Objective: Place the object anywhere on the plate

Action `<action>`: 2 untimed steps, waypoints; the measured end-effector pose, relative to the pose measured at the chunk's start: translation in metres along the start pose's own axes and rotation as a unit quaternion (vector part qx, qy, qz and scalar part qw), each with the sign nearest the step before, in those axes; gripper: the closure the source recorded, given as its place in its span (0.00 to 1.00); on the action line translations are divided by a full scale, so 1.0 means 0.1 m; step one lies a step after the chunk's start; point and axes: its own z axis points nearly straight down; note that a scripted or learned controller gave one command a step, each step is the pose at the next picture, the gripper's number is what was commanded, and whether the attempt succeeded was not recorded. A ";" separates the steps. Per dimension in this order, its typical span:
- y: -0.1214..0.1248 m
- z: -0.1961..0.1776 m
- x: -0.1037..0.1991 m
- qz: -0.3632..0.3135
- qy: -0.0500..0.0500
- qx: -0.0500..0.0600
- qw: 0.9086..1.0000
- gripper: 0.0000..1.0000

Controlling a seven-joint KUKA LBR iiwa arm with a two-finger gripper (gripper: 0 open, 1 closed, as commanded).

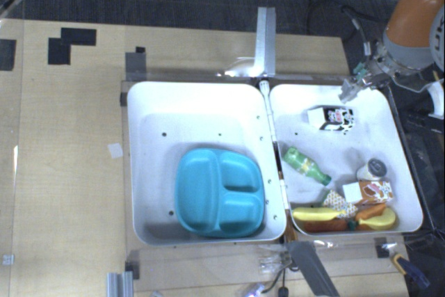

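arm (pixel 417 14) at 2 o'clock, gripper (pixel 352 88) over the top rim of the right bin (pixel 389 115); can't tell the jaw state, nothing seen held. blue plate (pixel 221 193) sits in the left bin (pixel 160 129) at 6 o'clock. green bottle (pixel 306 166), small carton (pixel 332 118), banana (pixel 316 215) lie in the right bin, at 4 o'clock of frame.

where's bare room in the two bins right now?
Left white bin: bare floor behind and left of the blue sectioned plastic plate. Right white bin: open middle between the black-and-white carton and green plastic bottle. Crowded at the front-right corner, around the yellow banana and orange-white carton.
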 end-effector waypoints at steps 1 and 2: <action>-0.51 0.49 0.89 -0.119 0.002 0.001 0.993 1.00; -0.24 -0.09 0.97 -0.139 0.001 0.000 0.990 1.00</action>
